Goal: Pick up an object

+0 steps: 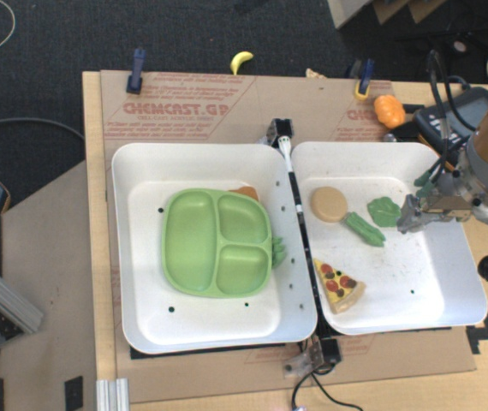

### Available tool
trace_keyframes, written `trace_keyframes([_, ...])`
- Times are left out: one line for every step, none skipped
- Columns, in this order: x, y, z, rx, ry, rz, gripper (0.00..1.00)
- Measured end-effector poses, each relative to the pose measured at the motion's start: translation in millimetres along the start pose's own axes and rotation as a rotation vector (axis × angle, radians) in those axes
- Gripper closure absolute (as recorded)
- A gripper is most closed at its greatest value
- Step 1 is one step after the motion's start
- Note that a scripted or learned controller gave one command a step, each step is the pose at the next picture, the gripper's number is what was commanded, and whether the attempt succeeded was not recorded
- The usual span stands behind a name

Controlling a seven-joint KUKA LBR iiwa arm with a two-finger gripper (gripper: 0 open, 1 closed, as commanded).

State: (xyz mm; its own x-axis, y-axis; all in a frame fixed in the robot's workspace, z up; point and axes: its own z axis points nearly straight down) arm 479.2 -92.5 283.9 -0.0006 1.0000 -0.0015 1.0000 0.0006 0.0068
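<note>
The right bin [449, 302] holds a round tan disc [330, 203], a green leafy piece [384, 210], a longer green piece [365, 229] just below it, and a pizza slice [340, 285] near the front left corner. My gripper [408, 217] hangs over the right bin's right half, just right of the green leafy piece and close to it. Nothing shows in its grasp. The left bin [141, 315] carries a green divided plate [218, 242]; an orange item [246, 193] peeks out behind it and a small green item [277, 250] lies at its right edge.
A black strip [294, 197] runs between the bins. On the cardboard behind lie an orange toy [389, 110] and a yellow banana [241, 61], with blue clamps [135, 71] [364, 77] at the back edge. Cables trail along the arm at the right.
</note>
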Motion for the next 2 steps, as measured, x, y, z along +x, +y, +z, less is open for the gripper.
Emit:
trace_keyframes([147, 6, 19, 0.009, 0.005, -0.012, 1.00])
trace_keyframes([235, 0, -43, 0.000, 0.005, -0.010, 1.00])
